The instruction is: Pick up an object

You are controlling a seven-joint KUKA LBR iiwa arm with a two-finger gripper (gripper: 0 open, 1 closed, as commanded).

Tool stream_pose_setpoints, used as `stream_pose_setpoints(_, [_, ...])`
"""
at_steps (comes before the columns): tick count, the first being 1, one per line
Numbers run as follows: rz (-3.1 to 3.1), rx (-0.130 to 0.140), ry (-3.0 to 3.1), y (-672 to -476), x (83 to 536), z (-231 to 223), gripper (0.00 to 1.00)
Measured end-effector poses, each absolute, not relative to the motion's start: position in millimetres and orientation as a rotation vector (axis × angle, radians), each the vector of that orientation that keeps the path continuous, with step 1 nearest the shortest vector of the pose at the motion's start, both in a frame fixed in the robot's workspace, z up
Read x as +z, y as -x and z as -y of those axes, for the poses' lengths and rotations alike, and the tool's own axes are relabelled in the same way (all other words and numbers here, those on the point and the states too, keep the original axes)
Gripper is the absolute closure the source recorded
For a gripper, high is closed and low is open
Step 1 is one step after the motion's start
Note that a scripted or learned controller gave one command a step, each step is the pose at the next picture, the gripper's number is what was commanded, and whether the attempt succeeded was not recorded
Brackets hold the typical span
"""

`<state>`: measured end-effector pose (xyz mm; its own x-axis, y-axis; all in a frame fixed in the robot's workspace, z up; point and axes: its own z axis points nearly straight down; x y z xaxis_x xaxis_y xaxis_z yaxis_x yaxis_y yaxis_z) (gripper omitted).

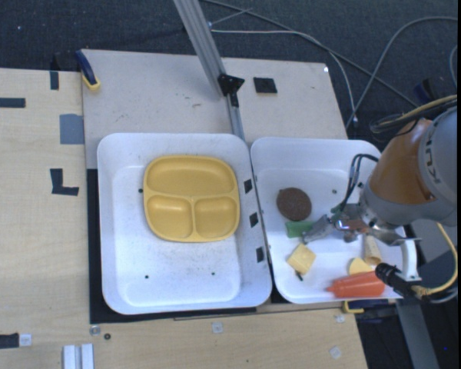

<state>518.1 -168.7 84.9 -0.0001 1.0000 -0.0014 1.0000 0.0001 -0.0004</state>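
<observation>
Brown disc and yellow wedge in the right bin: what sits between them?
In the camera view, a small green piece lies between the brown disc and the yellow wedge, with the gripper beside it.

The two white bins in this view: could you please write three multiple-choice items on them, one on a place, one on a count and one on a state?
1. Where does the yellow divided plate lie?
A. In the left bin
B. In the right bin
C. On the bench outside the bins

2. How many compartments does the plate have?
A. One
B. Three
C. Five

3. Where is the gripper?
A. Over the left bin
B. Away from both bins
C. Low in the right bin, beside the green piece

Answers:
1. A, as the plate rests on the floor of the left bin.
2. B, as one long section sits above two smaller ones.
3. C, as the gripper reaches into the right bin next to the green piece, just below the brown round object.
</observation>
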Motion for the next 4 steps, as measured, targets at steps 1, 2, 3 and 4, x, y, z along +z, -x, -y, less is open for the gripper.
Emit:
stream_pose_setpoints(1, [-2.218, 0.003, -2.217, -519.9, 98, 169, 1.0])
stream_pose_setpoints(2, [-2.222, 0.0, -2.22, -523.9, 159, 169, 1.0])
stream_pose_setpoints(3, [-2.222, 0.001, -2.219, -517.1, 204, 167, 1.0])
stream_pose_setpoints(4, [-2.222, 0.002, -2.218, -517.9, 239, 167, 1.0])
